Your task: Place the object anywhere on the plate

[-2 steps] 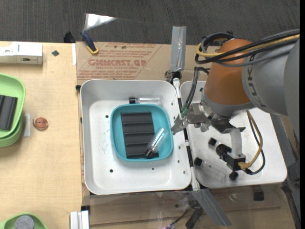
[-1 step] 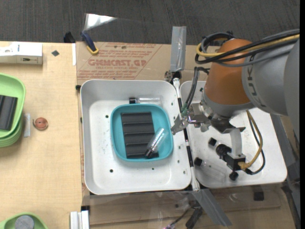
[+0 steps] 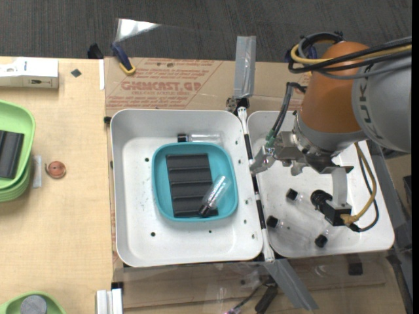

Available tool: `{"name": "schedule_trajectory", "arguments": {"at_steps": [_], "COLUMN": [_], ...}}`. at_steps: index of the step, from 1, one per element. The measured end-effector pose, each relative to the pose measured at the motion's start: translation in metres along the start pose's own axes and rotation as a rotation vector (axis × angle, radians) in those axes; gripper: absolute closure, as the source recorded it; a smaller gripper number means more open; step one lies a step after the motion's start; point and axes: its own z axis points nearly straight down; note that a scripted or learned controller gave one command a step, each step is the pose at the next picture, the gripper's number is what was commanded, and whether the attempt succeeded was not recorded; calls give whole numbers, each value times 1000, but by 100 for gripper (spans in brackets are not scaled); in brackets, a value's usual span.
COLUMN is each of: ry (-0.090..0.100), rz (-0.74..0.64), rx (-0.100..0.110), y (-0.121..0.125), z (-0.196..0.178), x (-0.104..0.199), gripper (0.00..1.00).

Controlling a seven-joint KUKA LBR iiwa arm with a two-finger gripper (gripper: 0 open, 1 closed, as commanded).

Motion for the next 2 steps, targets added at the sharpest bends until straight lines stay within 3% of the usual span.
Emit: {"name": "schedule_trajectory", "arguments": {"at_steps": [1,2], "ry": [-1,1], "rz": [14,-51], "rx": [0,1], "y": [36,12], "z": [22,84], "x": [-90,-158], "gripper": [0,0]}}
